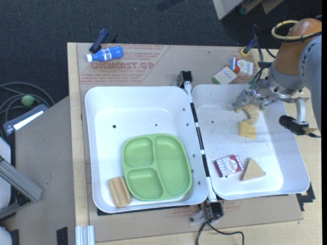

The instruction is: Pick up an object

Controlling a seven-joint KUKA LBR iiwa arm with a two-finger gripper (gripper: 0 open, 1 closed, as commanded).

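The gripper (250, 106) hangs over the right bin (286, 185) with its fingers clamped on a tan block (251, 112), a yellow block (248, 129) just below it, and a red box (228, 166) and wedge (252, 170) farther below.

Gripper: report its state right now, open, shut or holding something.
Gripper: low in the right bin, over the tan pieces near its far side; whether it is open, shut or holding one cannot be told.
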